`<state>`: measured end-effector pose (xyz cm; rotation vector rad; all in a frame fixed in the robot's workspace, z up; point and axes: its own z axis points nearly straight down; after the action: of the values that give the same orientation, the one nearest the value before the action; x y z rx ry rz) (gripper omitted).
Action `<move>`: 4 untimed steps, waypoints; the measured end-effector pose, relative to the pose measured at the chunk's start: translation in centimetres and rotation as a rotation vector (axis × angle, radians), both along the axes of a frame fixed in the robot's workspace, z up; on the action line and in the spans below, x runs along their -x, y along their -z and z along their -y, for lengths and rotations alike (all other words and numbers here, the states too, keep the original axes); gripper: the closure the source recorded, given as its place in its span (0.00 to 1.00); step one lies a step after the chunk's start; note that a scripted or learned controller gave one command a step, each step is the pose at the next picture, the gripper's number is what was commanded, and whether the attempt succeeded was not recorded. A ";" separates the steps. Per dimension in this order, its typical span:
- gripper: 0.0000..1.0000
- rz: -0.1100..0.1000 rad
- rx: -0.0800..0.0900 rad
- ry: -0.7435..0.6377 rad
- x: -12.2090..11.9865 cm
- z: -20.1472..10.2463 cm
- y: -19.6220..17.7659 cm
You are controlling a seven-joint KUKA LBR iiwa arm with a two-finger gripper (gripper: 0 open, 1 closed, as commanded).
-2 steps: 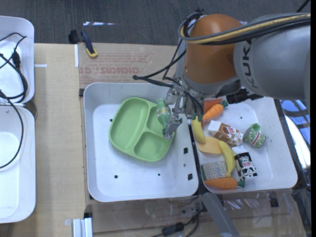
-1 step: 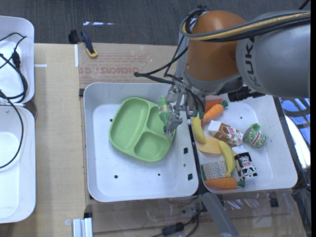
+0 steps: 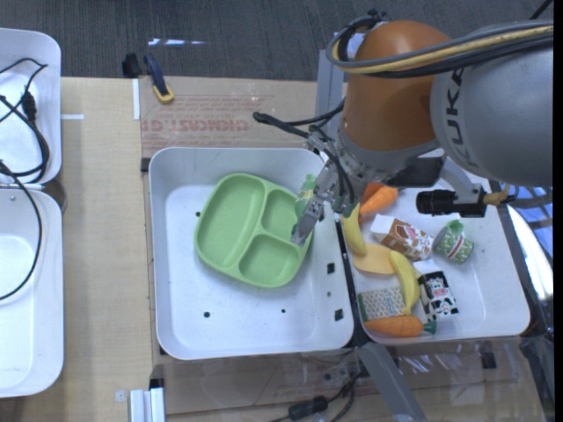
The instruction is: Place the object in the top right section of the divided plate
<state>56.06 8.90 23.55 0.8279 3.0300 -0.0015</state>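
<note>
Green divided plate (image 3: pixel 242 231) in left bin (image 3: pixel 176 323), gripper (image 3: pixel 308 218) over its right rim, a small green thing at the fingers, grip not clear, toy food (image 3: pixel 405 271) in right bin, partly hidden by arm (image 3: pixel 413 77).

Right bin (image 3: pixel 515 319): toy food heaped together. Carrot (image 3: pixel 380 199) at 12 o'clock of the heap; bananas (image 3: pixel 403 275) through the centre; small carton (image 3: pixel 407 238) and green wrapped item (image 3: pixel 455 242) toward 3 o'clock; cow-print carton (image 3: pixel 435 295) and second carrot (image 3: pixel 393 326) at 6 o'clock. Blue-and-yellow clamp (image 3: pixel 157 77) on the tabletop (image 3: pixel 97 236) at 11 o'clock. Black cable (image 3: pixel 22 139) at 9 o'clock.
</note>
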 end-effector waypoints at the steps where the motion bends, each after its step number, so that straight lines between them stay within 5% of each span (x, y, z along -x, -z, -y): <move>1: 0.00 0.000 0.000 0.000 0.0 0.0 0.0; 2: 1.00 0.002 0.001 0.000 -0.1 0.1 -0.9; 3: 0.00 0.001 0.001 0.000 -0.1 0.1 -0.9; 4: 1.00 0.003 0.002 -0.001 -0.2 0.1 -1.8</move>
<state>56.26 8.75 25.30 0.8258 3.0272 -0.0026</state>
